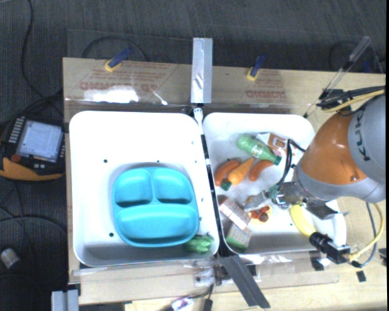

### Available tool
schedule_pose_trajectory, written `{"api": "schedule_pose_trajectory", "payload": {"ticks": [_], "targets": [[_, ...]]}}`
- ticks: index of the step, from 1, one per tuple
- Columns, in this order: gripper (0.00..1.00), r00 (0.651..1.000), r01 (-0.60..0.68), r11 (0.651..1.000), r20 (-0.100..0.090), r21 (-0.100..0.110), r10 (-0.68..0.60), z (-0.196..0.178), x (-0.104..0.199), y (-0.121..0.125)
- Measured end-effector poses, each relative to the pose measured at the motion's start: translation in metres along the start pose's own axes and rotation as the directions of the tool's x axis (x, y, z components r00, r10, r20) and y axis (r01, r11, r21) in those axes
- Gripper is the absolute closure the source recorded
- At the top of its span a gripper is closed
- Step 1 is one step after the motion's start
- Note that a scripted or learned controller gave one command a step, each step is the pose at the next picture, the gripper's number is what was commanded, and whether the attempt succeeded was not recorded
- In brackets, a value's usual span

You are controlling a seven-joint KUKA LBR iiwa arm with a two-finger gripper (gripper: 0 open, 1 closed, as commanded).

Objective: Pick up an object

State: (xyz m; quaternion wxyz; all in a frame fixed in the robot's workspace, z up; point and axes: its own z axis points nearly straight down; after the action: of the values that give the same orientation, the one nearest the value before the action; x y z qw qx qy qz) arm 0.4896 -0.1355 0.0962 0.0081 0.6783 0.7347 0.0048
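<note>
Your single fixed camera looks down from above the bench at a slight slant, far enough back to frame both white bins: the left bin (91, 173) and the right bin (292, 123) side by side. You also see dark carpet (181, 11) beyond the bench and the arm (340, 157) entering at right.
</note>
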Motion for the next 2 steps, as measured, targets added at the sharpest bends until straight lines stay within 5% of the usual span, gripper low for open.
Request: {"api": "schedule_pose_trajectory", "payload": {"ticks": [1, 2], "targets": [[0.00, 0.938, -0.347, 0.938, 0.004, 0.001, 0.347, 0.0060, 0.0345, 0.0014], [1.00, 0.938, -0.347, 0.938, 0.001, 0.005, 0.347, -0.0027, 0.0350, 0.0014]]}}
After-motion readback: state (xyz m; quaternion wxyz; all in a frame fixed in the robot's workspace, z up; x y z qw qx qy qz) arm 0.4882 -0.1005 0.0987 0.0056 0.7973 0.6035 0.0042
